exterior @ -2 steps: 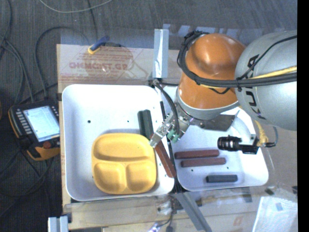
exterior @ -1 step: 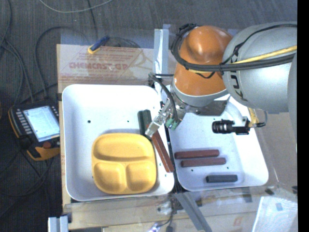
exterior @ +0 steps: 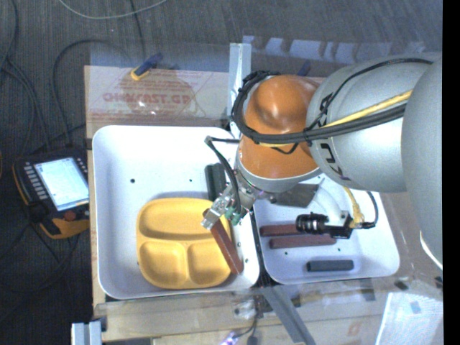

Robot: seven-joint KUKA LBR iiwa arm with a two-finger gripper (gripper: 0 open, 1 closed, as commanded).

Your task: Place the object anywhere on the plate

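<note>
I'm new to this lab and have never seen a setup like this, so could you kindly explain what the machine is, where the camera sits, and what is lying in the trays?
The big grey and orange shape is a robot arm, reaching in from the right. The one camera is fixed above the bench and looks down at a slant on two shallow white bins.

The left bin holds a yellow plate with three compartments. The arm's gripper hangs over the plate's right edge, and a long brown stick lies slanted along that edge just below it. Whether the fingers actually clasp the stick is not clear from this view.

The right bin holds two more brown sticks and a small dark bar.
</note>
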